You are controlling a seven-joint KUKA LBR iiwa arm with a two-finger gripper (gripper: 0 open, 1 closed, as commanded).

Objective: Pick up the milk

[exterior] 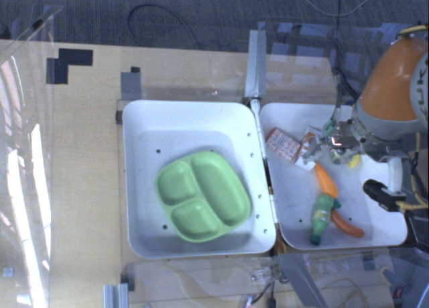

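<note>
The grey arm with its orange band [397, 78] reaches in from three o'clock and ends over the upper part of the right-hand shallow white bin [295, 233]. The two-finger gripper [333, 140] sits low at about one o'clock in that bin, among a cluster of small items; whether its fingers are spread or closed, and whether anything sits between them, I cannot tell — the wrist hides them. The small milk carton with red-and-white print [282, 145] lies flat toward eleven o'clock in the same bin, near the gripper, to its nine o'clock side. An orange carrot-shaped toy [325, 180] lies just below the gripper, with a green plastic bottle [320, 218] and an orange-red sausage-shaped piece [346, 225] toward six o'clock. The left-hand white bin [134, 166] holds a light green three-compartment plastic plate [203, 196] — roughly central.
</note>
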